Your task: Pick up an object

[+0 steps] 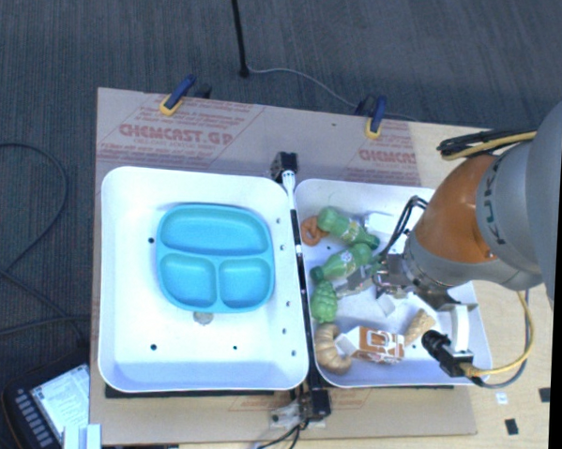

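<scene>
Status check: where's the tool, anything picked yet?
Tool low in right bin, among green toys. Grip unclear. Blue tray in left bin, untouched.

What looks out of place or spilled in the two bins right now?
Nothing looks spilled or damaged. The blue tray lies flat in the left bin; the green toys and other items sit jumbled but inside the right bin, where the gripper is down.

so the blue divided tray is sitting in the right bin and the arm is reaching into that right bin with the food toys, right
Not quite. The blue divided tray sits in the left bin, not the right one. The rest holds: the camera view shows the arm reaching into the right bin, where the food toys lie.
</scene>
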Action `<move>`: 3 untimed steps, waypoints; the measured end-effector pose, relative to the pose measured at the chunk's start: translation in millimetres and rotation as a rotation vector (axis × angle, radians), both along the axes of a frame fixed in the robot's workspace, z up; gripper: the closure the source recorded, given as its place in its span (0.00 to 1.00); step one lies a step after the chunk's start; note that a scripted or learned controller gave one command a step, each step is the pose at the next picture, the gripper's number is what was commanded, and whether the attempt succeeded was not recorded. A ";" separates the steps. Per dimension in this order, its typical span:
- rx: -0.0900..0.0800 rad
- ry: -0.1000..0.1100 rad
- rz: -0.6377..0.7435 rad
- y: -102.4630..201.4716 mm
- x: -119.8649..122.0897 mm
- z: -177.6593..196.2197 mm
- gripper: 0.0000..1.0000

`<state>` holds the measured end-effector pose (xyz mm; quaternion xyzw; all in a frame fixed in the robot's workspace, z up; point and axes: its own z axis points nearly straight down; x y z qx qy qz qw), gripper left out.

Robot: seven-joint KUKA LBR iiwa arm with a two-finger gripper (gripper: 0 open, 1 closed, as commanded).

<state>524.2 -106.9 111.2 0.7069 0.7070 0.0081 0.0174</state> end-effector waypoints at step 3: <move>0.000 0.000 0.000 0.0 -0.9 -0.2 0.00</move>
